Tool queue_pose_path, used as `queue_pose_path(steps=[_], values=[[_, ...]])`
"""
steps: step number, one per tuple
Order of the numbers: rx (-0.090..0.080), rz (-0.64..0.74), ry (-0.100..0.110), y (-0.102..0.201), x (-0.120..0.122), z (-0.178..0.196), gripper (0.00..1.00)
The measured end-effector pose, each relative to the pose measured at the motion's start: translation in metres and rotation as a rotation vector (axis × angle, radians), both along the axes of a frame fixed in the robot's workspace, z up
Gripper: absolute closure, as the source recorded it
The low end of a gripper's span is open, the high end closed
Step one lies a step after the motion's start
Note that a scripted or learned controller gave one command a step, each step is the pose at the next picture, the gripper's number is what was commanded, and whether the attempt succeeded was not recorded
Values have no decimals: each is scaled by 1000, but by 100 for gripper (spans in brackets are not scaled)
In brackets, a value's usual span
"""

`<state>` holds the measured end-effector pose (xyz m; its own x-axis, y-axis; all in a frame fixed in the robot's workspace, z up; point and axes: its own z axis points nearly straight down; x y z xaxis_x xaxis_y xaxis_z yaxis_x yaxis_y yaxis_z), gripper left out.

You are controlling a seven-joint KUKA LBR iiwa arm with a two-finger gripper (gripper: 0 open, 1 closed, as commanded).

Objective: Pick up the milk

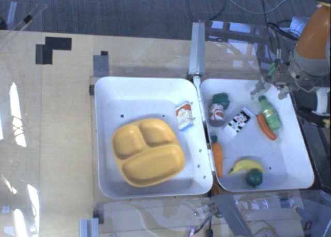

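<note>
nearby, milk [238, 122] lies between can [216, 112] and carrot [266, 127].

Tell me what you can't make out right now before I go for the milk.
- Gripper: small and blurred at the right bin's top edge; finger state unreadable.
- Arm: cut off by the frame's right edge.
- Milk: cow-spotted carton; print too small to read.
- Left-bin carton: label illegible.

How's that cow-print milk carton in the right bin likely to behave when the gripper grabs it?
The milk carton lies flat on its side, so it probably won't roll or tip. Its boxy shape suggests flat faces that should give the gripper a firm hold. It looks small and toy-like, so likely light; it may slide on the smooth white bin if nudged.
</note>
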<state>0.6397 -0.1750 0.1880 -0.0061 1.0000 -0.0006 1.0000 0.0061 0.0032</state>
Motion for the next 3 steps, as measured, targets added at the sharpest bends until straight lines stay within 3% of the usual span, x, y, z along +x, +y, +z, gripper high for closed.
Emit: queue_pose_path(steps=[1,2,3], values=[[1,-162,2,47,-7,-92,0],[2,-172,-11,42,-41,-98,0],[2,-170,-16,43,-39,-88,100]])
